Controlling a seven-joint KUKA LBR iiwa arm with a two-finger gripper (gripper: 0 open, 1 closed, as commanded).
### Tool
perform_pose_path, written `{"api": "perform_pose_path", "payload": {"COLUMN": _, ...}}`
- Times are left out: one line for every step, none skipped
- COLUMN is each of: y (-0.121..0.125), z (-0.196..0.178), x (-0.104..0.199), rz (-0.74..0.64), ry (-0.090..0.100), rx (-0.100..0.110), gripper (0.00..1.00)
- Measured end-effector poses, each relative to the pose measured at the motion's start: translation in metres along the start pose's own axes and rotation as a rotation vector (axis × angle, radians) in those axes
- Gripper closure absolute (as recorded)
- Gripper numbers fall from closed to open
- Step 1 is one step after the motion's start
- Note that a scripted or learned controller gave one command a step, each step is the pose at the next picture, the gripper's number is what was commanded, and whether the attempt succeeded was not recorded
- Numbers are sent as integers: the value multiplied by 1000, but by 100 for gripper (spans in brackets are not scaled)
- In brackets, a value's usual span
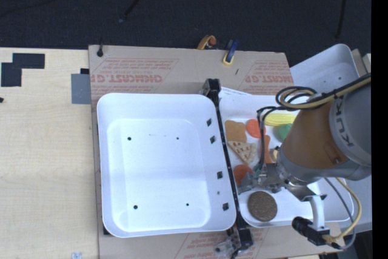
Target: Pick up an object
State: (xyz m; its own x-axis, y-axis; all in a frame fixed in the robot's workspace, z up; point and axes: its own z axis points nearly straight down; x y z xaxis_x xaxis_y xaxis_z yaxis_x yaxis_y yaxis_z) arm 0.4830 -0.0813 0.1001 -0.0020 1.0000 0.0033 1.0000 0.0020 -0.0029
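The right bin (285,220) holds several small objects. A brown round disc (262,205) lies near its front edge. A tan wedge with dots (242,150), an orange-tan piece (234,129) and a red-orange piece (253,128) lie along its left side. A red item (242,173) sits beside the divider. A yellow piece (280,119) and a green piece (284,130) peek out at the back. My gripper (265,177) is low in this bin, just above the disc and right of the red item. The orange wrist (306,142) hides the bin's middle.
The left bin (112,130) sits beside it, with a black divider bar (221,148) between them. Both rest on a cardboard sheet (157,70). Yellow and blue clamps (229,53) are at the sheet's far edge. Cables (294,96) loop off the arm.
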Motion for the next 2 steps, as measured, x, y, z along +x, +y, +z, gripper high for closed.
{"api": "perform_pose_path", "payload": {"y": 75, "z": 9, "x": -11, "rz": 2, "ry": -4, "rx": -5, "gripper": 0}}
{"api": "perform_pose_path", "payload": {"y": 75, "z": -3, "x": -13, "rz": 9, "ry": -6, "rx": -11, "gripper": 100}}
